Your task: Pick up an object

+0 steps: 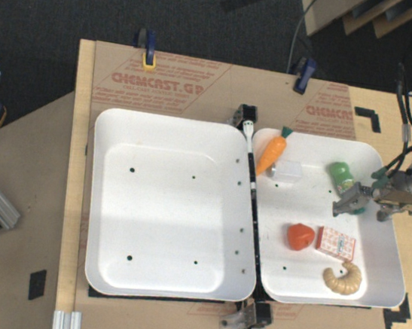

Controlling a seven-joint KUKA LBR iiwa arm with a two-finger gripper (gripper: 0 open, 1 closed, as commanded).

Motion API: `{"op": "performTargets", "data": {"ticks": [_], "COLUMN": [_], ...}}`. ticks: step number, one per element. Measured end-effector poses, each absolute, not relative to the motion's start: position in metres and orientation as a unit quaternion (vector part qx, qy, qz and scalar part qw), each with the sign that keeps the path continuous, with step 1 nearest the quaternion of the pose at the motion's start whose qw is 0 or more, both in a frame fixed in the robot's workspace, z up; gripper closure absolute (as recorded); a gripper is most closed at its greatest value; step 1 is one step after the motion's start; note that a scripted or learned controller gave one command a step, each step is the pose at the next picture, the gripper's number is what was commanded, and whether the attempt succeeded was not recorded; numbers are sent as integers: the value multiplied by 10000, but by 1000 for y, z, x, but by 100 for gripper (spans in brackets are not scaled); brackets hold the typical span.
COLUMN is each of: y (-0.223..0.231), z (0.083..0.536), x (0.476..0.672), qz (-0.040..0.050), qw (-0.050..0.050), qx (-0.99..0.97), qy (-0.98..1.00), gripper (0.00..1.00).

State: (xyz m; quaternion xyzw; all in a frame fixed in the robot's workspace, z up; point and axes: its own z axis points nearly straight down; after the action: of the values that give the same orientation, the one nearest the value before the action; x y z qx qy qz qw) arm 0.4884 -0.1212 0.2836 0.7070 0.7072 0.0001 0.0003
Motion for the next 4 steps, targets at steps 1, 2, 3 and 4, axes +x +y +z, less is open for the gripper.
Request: {"op": "performTargets", "data": {"ticks": [1, 2, 3, 4], "y": [-208, -226, -225, -224], "z": [193, 271, 427, 428], "x": [490, 484, 480, 480], "qz": [-26, 10, 37, 6], "qw": [-23, 47, 103, 40], "qx": [7098, 7077, 7065, 7067], "qy": [7044, 7065, 7077, 7075], "gripper": [0, 0, 0, 100]}}
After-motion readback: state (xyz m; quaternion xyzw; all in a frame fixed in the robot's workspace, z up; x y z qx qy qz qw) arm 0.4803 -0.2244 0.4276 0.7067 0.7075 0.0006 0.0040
